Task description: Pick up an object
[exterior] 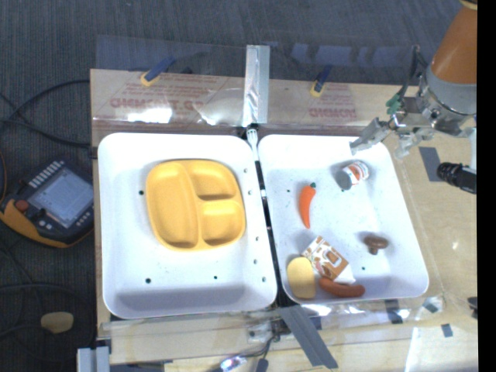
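The right bin (409, 231) holds several small objects. A small white and red can (351, 174) lies on its side near the back. An orange carrot (307, 204) lies left of the middle, and a small brown piece (377, 243) sits on the right. At the front are a patterned packet (327, 259), a yellow lump (301, 277) and a red sausage (341, 289). My gripper (385, 139) hangs over the bin's back right corner, above and right of the can. It is open with nothing between its fingers.
The left bin (124, 285) holds a yellow divided tray (195, 202). A metal divider (256, 84) stands at the back between the bins. A pendant controller (50, 200) lies on the floor at the left.
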Robot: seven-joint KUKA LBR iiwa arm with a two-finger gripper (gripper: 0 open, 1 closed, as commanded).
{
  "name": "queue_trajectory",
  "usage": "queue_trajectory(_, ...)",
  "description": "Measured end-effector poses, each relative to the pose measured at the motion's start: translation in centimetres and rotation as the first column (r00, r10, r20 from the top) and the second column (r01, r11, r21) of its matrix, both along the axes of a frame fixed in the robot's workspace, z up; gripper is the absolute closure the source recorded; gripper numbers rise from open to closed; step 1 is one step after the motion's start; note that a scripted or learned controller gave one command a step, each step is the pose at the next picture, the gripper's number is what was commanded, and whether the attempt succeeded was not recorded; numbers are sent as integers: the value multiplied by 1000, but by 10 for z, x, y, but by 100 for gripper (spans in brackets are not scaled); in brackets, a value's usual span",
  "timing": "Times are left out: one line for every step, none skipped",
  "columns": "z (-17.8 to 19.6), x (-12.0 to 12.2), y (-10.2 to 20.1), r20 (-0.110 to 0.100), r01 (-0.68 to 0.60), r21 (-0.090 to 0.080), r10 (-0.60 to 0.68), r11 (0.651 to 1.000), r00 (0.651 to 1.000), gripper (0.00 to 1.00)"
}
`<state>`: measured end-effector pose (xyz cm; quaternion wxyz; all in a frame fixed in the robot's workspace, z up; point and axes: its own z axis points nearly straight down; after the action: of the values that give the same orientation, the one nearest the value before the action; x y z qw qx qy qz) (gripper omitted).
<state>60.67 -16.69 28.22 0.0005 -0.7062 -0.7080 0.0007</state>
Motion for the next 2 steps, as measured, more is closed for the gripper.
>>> queue_trajectory(-142,-13,28,-2,-52,0,52,999,999,0)
queue_trajectory(-193,-25,63,11,-51,-5,51,999,999,0)
